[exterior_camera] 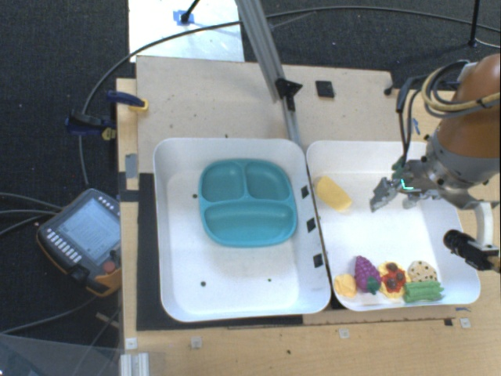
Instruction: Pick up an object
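In the right bin (368, 159), a yellow wedge-shaped toy (333, 193) lies near the left wall. Along the front edge sit purple grapes (365, 272), a small yellow piece (345, 285), a red-and-orange pizza-like toy (393, 277), a spotted cookie (423, 271) and a green toy (423, 291). My gripper (396, 198) hangs over the middle of the right bin, right of the yellow wedge and apart from it. It is open, with nothing between its fingers.
A teal divided plate (247, 203) lies in the left bin (176, 233). A slanted metal pole (266, 45) rises behind the bins. A handheld control pendant (82, 237) lies off the bench at the left. Cables cross the dark floor.
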